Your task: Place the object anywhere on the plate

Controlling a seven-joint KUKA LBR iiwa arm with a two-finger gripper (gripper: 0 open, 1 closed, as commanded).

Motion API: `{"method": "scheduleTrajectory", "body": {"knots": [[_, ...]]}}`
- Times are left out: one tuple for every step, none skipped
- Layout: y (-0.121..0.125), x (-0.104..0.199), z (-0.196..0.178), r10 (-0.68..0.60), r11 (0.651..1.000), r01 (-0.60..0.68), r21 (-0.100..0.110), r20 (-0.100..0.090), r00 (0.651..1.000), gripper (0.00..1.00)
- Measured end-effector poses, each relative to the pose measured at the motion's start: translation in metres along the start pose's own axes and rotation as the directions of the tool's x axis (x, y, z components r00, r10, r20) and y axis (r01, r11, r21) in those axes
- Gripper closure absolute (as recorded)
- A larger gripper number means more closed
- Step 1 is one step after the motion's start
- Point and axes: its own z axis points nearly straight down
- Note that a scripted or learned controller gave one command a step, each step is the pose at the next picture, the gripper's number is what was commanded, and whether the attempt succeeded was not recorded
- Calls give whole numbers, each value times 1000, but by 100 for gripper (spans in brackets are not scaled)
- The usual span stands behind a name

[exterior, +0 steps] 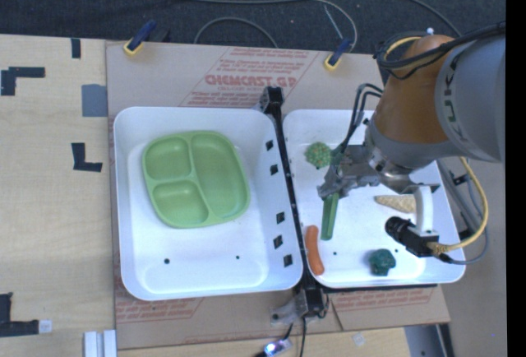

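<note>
White bins [136, 265] on cardboard sheet [246, 76], plywood bench [49, 207]; cables behind.

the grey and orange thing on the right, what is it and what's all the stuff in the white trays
That is a robot arm, grey with an orange band, reaching in from the right. The single camera is fixed above the bench and looks down at a slant. At the arm's end is a gripper, low over the right white bin.

In that bin lie toy foods: a small green broccoli floret, a long green stick-shaped piece just under the gripper, an orange sausage-shaped piece, a dark green lump and a tan wedge.

The left white bin holds a light green plastic plate with three compartments, where an object should end up. I cannot tell whether the gripper grips anything.
</note>
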Motion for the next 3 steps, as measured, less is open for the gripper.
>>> {"method": "scheduleTrajectory", "body": {"knots": [[11,52,9,0,1000,0,0,1,1000,100],[18,102,15,0,1000,0,1,1,1000,100],[31,152,-3,-1,1000,1,-1,0,1000,100]]}}
